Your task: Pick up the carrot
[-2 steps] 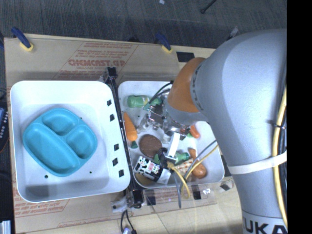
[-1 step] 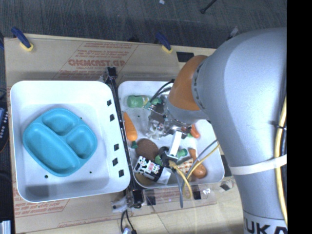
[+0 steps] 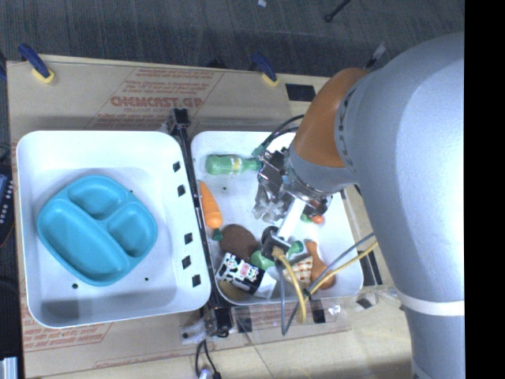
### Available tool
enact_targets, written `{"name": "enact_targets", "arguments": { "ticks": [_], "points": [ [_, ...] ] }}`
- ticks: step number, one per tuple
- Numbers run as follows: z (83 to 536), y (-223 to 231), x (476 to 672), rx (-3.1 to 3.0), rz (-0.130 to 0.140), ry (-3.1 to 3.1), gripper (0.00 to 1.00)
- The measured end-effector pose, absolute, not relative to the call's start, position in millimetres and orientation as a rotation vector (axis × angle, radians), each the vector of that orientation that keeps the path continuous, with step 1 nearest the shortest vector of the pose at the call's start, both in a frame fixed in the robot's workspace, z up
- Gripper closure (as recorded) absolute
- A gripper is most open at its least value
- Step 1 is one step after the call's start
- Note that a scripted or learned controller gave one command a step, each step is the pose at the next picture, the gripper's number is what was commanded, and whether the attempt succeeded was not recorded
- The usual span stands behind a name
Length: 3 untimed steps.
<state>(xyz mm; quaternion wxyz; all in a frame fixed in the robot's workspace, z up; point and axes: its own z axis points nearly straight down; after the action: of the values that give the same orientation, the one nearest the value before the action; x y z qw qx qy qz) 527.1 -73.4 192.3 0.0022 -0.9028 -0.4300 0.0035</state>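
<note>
My arm [image 3: 410,156] has a smooth grey shell with a soft sheen, and the orange band [image 3: 325,129] above my wrist looks like satin plastic. The two bins are glossy white plastic; the left bin [image 3: 47,290] holds a smooth matt-blue plastic divided plate [image 3: 95,227]. In the right bin [image 3: 229,147], at nine o'clock from my wrist, the carrot [image 3: 210,205] looks like smooth orange plastic. At eleven o'clock lies a shiny green bottle [image 3: 225,164]. The surface [image 3: 150,93] beneath looks like matt brown cardboard with red print.
</note>
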Motion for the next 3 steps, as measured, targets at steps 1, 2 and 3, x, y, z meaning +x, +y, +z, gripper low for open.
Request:
{"name": "enact_targets", "arguments": {
  "ticks": [1,2,3],
  "points": [
    [190,-11,474.6,-2.894,0.016,-1.199,1.00],
    [190,-12,474.9,-2.896,0.016,-1.196,0.00],
    [191,-13,531.1,-2.989,0.017,-0.953,0.00]
  ]
}}
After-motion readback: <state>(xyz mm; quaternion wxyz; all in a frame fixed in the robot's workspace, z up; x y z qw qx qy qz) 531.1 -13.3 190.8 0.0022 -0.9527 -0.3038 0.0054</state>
